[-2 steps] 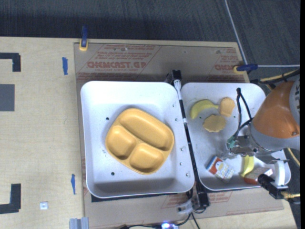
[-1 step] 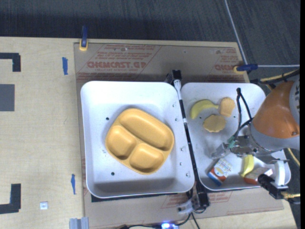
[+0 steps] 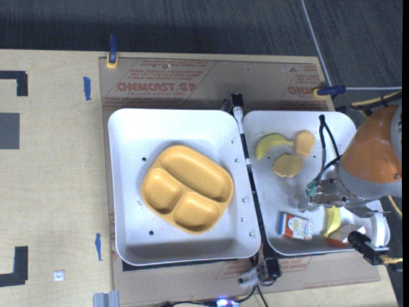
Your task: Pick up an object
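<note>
Down in the right bin sits the end effector — I cannot tell its state. A banana lies right under it, a carton just left. Nothing looks lifted yet.

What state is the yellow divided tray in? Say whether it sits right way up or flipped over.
Right way up, it appears: the yellow divided tray lies flat in the left bin, and its three compartments read as hollows facing the camera, with nothing in them.
</note>
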### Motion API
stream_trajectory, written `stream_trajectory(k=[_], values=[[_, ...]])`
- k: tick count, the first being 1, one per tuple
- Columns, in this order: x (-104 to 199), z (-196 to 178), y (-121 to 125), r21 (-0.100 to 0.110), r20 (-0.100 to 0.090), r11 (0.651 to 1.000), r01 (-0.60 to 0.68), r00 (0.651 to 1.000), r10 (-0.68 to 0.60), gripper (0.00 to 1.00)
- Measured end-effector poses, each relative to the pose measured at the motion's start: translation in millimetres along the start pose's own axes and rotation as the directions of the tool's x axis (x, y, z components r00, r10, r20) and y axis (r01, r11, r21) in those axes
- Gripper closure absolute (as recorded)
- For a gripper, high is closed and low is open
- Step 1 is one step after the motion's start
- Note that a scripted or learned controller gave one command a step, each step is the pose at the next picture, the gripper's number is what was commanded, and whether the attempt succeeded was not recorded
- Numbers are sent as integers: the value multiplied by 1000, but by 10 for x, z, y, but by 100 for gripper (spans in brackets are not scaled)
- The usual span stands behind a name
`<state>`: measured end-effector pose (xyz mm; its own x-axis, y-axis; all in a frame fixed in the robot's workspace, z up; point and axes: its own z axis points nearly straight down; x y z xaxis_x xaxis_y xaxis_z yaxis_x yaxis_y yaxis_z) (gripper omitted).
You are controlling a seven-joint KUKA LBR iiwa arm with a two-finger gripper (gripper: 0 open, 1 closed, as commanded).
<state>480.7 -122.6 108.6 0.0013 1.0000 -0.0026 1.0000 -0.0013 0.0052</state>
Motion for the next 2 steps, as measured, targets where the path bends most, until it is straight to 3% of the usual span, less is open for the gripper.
stream_trajectory(k=[1,2], values=[[1,1,-1,0,0,1000,0,1000,0,0],[300,227,-13,4,-2,1000,1,1000,-1,0]])
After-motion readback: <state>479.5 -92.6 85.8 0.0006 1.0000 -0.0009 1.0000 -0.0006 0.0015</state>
